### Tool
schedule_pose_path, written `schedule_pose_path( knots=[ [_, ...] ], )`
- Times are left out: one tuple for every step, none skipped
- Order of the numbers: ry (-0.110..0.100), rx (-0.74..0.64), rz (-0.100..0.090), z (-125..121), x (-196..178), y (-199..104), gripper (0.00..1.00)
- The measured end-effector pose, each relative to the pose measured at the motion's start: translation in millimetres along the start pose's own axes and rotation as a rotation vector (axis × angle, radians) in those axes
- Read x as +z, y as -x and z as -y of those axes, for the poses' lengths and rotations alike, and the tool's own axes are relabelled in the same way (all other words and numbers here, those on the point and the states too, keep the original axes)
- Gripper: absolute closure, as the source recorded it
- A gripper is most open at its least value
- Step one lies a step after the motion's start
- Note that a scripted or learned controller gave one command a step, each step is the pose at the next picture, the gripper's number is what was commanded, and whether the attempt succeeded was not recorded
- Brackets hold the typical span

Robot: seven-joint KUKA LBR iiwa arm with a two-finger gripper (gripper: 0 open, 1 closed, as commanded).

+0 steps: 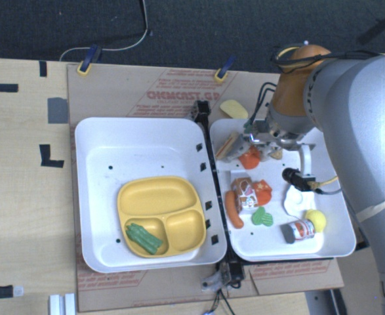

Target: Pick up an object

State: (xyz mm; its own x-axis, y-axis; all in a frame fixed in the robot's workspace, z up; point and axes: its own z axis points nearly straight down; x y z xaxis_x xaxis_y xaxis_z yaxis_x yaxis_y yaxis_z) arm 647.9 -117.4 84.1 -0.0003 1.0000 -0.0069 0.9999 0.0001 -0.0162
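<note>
Brightness: even and fairly bright over the worktop (21, 176); the dark floor (61, 12) beyond its far edge stays dim.
Light source: overhead and diffuse, judging by the short, soft shadows.
Shadows: faint grey shading inside the left bin (94, 149) along its far and left walls; a thin shadow under the yellow tray (179, 192).
Glare: the white bin floors look slightly washed out; a pale sheen on the grey arm (359, 130) and the orange band (296, 84).
Sharpness: soft overall, low resolution; small items in the right bin (340, 241) lack fine detail.
Focus: the arm near the right edge is blurred.
</note>
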Motion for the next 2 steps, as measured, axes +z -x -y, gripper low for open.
schedule_pose_path(
  knots=[
    [0.015,-0.001,-0.005,11.2,-0.3,-19.5,0.0],
    [0.014,-0.001,-0.006,10.8,-10.1,-19.6,1.0]
  ],
)
